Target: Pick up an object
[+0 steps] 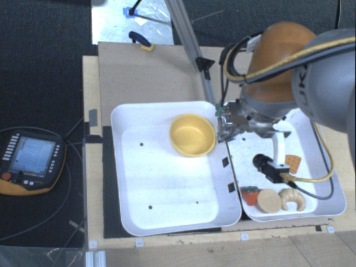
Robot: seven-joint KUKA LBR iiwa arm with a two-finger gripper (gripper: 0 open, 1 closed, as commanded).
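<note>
The gripper (225, 130) is seen just beside the yellow bowl (192, 134), at the bowl's right rim and over the divide between the two bins. Whether it is open or closed cannot be told, since it is covered by the wrist above it. Nothing is seen to be held.

The bowl stands upright in the left bin (167, 199), in that bin's far right corner. The other candidates lie in the right bin (305, 135), well apart from the bowl, to its right and nearer the camera: a croissant (293, 199), a round tan disc (268, 201) touching it, a red and green piece (249, 194) beside the disc, and a small orange cracker-like piece (293, 162) a little farther back.

The step in hand is judged to be the approach; no grasp is yet made. As the nearest object, the bowl is the likely target. A descent over the bowl's right rim would be called for, with one jaw placed inside the wall and one outside, then a closing and a straight lift.
</note>
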